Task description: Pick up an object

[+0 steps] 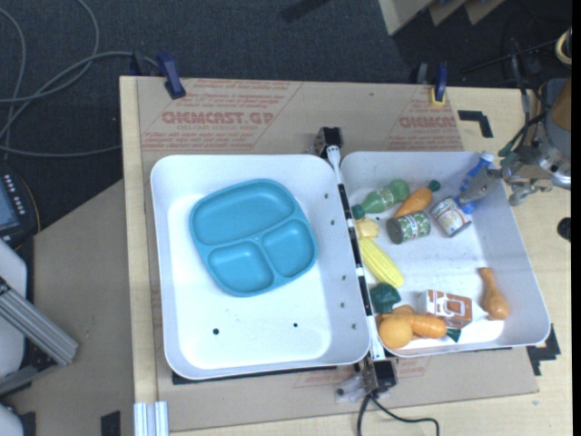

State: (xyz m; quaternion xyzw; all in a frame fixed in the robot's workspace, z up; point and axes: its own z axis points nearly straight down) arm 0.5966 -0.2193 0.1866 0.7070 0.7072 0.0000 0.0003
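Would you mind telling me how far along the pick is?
Nothing looks picked yet: the corn, carrot and cans all lie in the right bin. The end effector sits at that bin's upper right edge. Grasping and lifting remain.

Left bin (172,243) has a blue divided plate (252,236). Right bin (522,243) is toy food: corn (379,262), carrot (414,202), two cans (410,227). Gripper (490,182) sits at the bin's upper right corner.

Arm (561,116) cut off by the right edge, only wrist parts showing. Gripper (477,182) too small and blurred to judge. Small dark-green item (384,294) beside the corn (378,260) unidentifiable.
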